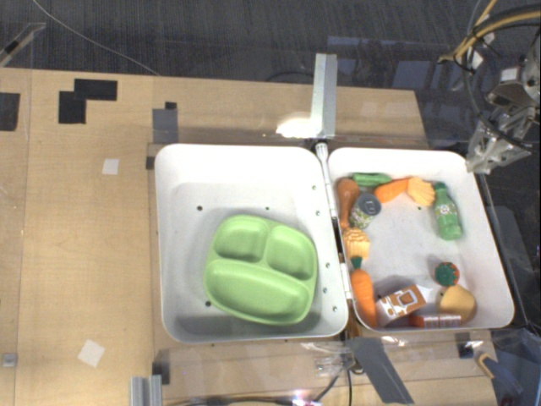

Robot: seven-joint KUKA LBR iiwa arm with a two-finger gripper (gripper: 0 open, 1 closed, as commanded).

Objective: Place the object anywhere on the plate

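A light green plate (262, 269) with three compartments lies in the left white bin (182, 227), tilted slightly. The right bin (486, 252) holds several toy foods: a green bottle (446, 214), a carrot (363, 290), an orange croissant-like piece (407, 191), a small can (368, 208), a corn piece (358, 244), a printed box (399, 303) and a yellow pear (456, 299). My gripper (497, 146) hangs at the far right corner of the right bin, above its rim and apart from every object. Nothing shows in it.
A metal post (325, 96) stands behind the divider between the bins. Yellow and grey cables (490, 24) loop above the wrist at the top right. The wooden bench (76, 227) stretches to the left of the bins.
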